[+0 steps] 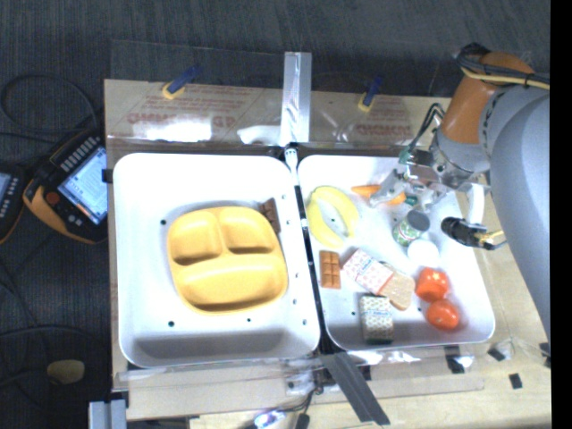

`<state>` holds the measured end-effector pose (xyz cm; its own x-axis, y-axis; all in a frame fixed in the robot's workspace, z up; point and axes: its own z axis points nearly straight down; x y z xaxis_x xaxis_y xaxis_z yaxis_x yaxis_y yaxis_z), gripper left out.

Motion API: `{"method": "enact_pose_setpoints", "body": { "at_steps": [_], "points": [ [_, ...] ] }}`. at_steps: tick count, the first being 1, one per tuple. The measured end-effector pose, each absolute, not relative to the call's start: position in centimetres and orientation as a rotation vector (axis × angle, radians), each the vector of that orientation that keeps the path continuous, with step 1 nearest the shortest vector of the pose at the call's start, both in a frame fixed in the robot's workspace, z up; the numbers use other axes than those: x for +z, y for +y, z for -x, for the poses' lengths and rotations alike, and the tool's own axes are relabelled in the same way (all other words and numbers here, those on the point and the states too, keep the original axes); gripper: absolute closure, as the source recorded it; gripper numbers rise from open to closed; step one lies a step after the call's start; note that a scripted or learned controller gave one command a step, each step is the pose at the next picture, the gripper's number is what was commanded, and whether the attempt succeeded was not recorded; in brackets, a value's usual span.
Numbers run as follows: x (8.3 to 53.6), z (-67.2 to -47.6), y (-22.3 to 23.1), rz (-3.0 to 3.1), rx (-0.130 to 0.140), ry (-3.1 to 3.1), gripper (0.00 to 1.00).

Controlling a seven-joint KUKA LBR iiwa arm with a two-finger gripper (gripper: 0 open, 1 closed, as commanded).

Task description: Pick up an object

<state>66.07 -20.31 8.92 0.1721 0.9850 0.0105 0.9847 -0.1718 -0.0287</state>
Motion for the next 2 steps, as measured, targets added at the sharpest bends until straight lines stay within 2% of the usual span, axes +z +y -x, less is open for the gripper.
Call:
{"method": "enact_pose_setpoints", "body": {
  "at_steps": [1,2],
  "points": [
    [9.2,-60.7,-20.3,2.367,-0.016,-2.072,0.0],
    [10.2,-60.8,-20.4,2.372,-0.018,-2.075,1.0]
  ]
}}
